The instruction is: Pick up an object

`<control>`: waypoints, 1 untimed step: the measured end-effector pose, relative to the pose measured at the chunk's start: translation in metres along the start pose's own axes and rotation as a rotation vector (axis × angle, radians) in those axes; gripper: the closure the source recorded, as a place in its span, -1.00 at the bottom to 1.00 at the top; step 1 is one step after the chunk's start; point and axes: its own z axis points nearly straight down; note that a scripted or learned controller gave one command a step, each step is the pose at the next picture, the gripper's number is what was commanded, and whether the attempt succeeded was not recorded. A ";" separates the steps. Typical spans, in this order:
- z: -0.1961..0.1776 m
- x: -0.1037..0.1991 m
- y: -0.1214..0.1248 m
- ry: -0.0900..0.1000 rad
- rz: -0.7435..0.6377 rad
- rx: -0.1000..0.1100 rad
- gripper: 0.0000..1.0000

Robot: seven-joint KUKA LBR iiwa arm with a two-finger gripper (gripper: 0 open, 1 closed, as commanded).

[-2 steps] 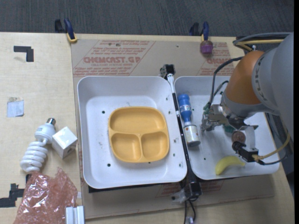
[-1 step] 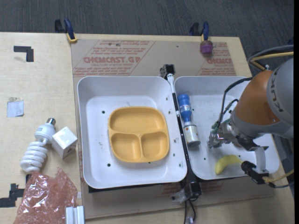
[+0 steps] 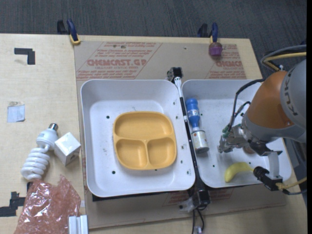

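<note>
The pincer (image 3: 225, 144) hangs low in the right bin (image 3: 214, 94) — banana (image 3: 237, 171) just below-right, bottle (image 3: 195, 123) left; its fingers' state perhaps hidden, unreadable.

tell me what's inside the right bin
The right bin holds a blue-and-white bottle along its left wall and a yellow banana near the front. The arm and hand cover part of its floor.
</note>
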 end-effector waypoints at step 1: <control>-0.090 0.059 0.039 0.000 -0.004 0.001 1.00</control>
